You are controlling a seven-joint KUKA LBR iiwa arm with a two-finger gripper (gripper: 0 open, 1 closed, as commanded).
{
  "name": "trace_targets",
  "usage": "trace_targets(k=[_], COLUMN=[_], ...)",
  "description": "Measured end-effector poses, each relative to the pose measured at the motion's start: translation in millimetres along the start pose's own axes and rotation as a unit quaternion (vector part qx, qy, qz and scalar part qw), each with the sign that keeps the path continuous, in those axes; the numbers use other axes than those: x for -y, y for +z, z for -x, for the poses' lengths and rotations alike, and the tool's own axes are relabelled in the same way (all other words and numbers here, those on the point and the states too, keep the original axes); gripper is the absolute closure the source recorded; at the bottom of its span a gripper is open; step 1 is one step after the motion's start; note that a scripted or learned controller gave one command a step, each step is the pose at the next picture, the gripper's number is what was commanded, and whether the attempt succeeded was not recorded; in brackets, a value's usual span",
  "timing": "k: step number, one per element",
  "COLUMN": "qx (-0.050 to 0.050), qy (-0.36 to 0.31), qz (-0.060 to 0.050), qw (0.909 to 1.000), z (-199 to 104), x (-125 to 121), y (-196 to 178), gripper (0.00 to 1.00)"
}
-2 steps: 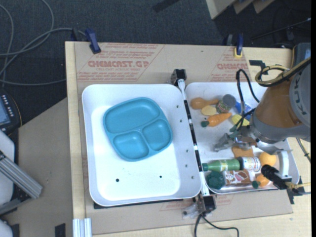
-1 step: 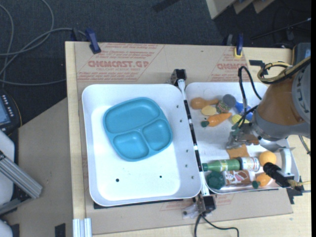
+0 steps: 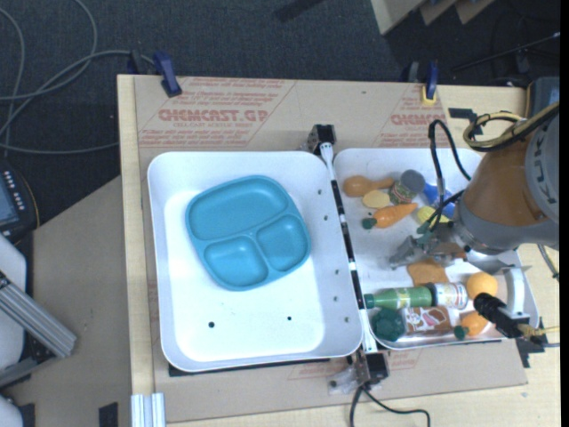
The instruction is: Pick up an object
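The right bin [image 3: 356,163] holds a jumble of small objects. An orange oval piece [image 3: 356,185], a grey round piece [image 3: 411,183] and a toy carrot [image 3: 394,214] lie near its far end. A green-capped bottle [image 3: 411,297] lies across the near end, beside an orange ball [image 3: 481,285] and a dark teal piece [image 3: 388,326]. My gripper [image 3: 411,253] is low in the middle of this bin, just above a brownish-orange piece [image 3: 427,272] and just near of the carrot. The arm's orange band [image 3: 498,189] covers the bin's right side.
The left bin [image 3: 178,327] carries a light blue divided plate [image 3: 247,231] in its far half. A black hinge bracket [image 3: 322,137] sits between the bins at the back. Cables loop over the arm at the right, and blue clamps hold the board's far edge.
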State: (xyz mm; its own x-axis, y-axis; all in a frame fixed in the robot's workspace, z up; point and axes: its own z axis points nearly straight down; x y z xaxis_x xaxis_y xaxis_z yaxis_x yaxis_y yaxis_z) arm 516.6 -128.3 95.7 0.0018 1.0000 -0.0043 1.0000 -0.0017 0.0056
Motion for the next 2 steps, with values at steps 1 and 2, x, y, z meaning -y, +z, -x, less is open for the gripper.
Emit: trace_targets(k=[1, 2], qx=[-0.002, 0.000], qy=[-0.001, -0.001], qz=[-0.001, 0.001], qw=[1.0000, 1.0000], z=[6, 6], x=[25, 24], y=[10, -1], gripper=[0.00, 1.00])
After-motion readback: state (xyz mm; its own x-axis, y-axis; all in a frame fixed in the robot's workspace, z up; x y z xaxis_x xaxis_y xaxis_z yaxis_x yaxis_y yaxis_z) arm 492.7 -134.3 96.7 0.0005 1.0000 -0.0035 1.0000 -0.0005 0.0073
